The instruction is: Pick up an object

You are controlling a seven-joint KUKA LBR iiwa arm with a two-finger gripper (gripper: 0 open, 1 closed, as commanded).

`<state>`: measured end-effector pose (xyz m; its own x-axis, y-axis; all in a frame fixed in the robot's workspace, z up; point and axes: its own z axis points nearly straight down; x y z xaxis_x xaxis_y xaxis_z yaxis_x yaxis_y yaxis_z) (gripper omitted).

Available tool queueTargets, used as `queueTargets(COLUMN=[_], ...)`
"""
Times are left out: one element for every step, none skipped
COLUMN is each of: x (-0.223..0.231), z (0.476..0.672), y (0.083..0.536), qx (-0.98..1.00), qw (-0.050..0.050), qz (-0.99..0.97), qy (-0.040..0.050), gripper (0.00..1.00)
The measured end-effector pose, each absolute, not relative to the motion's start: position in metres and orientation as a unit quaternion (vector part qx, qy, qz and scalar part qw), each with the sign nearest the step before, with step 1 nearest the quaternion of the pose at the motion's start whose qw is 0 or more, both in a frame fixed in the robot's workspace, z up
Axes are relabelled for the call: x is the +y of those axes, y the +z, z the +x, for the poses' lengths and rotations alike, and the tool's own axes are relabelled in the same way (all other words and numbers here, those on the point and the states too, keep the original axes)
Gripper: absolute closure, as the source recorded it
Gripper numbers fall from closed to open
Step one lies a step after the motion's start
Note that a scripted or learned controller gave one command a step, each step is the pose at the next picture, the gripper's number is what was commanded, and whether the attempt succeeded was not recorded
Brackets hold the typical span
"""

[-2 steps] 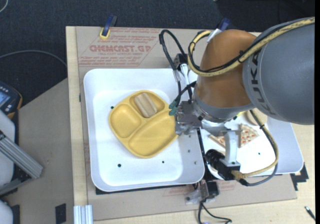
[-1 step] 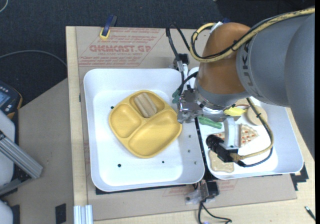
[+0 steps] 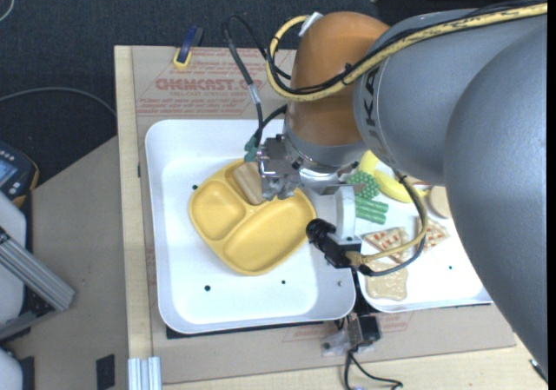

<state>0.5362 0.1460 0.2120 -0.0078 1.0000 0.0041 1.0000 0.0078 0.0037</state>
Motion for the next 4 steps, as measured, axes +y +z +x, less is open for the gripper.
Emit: queueTargets(x=[0.202, 0.092, 0.144, 0.110], z=[0.496, 0.479, 0.479, 0.478], y=[0.289, 0.267, 0.277, 0.207], qx=[-0.710, -0.703, -0.709, -0.705], qw=[0.000, 0.000, 0.000, 0.003], qz=[-0.704, -0.711, -0.705, -0.709], qy=[-0.0041, 0.0028, -0.0010, 0.0048], gripper=[1.00, 1.00, 1.00, 1.00])
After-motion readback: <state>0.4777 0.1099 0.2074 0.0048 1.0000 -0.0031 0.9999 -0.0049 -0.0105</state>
